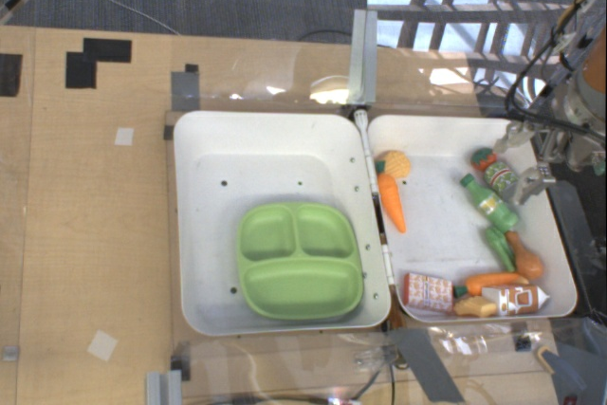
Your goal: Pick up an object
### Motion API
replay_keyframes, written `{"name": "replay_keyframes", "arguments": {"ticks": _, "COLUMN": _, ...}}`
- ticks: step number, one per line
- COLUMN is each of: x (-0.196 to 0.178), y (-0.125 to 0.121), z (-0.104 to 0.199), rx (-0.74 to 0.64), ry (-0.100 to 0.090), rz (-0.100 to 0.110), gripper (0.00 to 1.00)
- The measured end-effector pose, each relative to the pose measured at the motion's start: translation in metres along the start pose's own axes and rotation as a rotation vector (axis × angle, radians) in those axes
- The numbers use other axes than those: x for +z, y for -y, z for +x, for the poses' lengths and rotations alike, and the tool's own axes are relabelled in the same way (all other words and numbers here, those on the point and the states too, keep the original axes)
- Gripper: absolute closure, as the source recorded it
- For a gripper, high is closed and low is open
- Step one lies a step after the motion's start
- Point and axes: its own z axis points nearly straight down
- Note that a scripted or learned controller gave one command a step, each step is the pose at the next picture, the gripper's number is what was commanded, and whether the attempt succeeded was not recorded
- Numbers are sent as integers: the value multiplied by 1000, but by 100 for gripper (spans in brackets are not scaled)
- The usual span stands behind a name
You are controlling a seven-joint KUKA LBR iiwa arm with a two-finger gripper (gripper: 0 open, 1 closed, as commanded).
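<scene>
- Nearest the camera: bench (85,232) front edge, light wood, with clear brackets and a cable below the bins.
- Left bin (204,147), white and shallow, holds one green plate (300,261) with three compartments, lying flat toward the bin's front right.
- Right bin (441,232) sits just beside the left one, rims touching along the middle divider.
- Carrot (392,202) lies near the right bin's left wall, tip toward the front; a small yellow-orange piece (395,164) touches its top end.
- Along the right bin's front wall: a red-and-white carton (429,291), a second carrot (495,281), a pale bread-like piece (473,306) and a white bottle (517,300) with a red label, all crowded together.
- Green bottle (490,200) lies slanted near the bin's right side; a red-labelled can (495,172) touches its upper end. Below it, a green piece (499,244) and a brown drumstick-like piece (525,259) run toward the front corner.
- Arm enters at the right edge. Jaws (524,158) hang over the right bin's far right corner, spread apart with nothing between them, one finger just beside the can.
- No object lifted; all lie in the bins.
- Metal rack (465,24) stands behind the right bin.
</scene>
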Motion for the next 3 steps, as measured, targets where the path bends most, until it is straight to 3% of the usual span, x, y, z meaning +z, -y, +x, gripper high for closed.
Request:
{"name": "replay_keyframes", "arguments": {"ticks": 1, "x": 114, "y": 6, "z": -22, "rx": -29, "ry": -11, "rz": -6, "gripper": 0}}
{"name": "replay_keyframes", "arguments": {"ticks": 2, "x": 141, "y": -29, "z": -8, "rx": -76, "ry": 5, "rz": 0, "gripper": 0}}
{"name": "replay_keyframes", "arguments": {"ticks": 3, "x": 125, "y": -30, "z": -13, "rx": -83, "ry": 22, "rz": 3, "gripper": 100}}
